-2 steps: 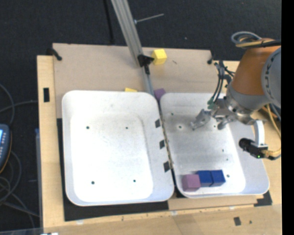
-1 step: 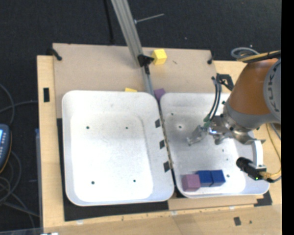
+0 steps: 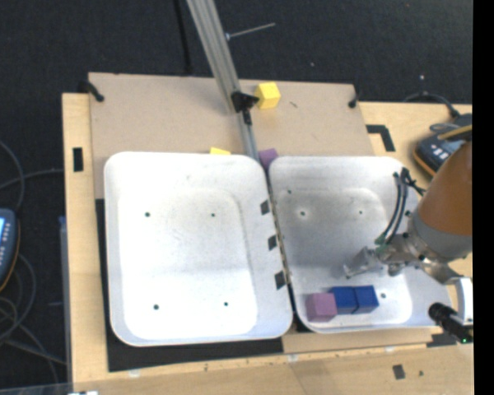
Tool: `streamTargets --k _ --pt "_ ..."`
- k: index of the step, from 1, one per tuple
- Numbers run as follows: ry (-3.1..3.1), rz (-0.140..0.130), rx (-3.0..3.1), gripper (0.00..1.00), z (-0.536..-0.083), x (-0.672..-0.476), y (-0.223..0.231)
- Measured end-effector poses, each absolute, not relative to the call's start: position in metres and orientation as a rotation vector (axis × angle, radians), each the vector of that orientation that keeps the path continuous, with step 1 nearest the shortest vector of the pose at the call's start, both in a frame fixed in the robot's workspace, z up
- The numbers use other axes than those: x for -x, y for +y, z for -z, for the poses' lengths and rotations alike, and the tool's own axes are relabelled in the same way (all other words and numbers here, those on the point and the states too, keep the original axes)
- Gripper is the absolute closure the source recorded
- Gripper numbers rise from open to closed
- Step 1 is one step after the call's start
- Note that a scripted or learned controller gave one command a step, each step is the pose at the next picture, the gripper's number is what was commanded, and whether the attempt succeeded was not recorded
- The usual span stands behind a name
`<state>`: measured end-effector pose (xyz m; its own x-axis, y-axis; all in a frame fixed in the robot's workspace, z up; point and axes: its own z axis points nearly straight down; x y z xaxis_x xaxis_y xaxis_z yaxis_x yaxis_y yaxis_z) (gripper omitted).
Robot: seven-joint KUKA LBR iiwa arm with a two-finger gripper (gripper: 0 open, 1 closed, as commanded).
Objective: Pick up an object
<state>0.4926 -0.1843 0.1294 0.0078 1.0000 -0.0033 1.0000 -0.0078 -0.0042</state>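
In the right bin [image 3: 329,188], a blue block [image 3: 354,299] lies near the front wall, with a purple block [image 3: 320,305] touching its left side. My gripper [image 3: 358,264] hangs over the right bin's front right part, just above and behind the blue block. Nothing shows in its grasp. The grey arm with its orange band [image 3: 449,200] comes in from the right and covers the bin's right rim.
The left bin [image 3: 181,245] sits beside the right one. Behind the bins, a yellow block [image 3: 268,95] lies on the board by a slanted metal rail [image 3: 218,48]. A small yellow piece [image 3: 220,151] and a purple piece [image 3: 267,156] rest against the bins' back rims.
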Motion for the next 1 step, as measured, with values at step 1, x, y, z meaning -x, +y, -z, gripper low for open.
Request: streamTargets --k 1 --pt "-2.223 0.006 2.236 0.0 -0.2388 -0.4857 -0.2003"
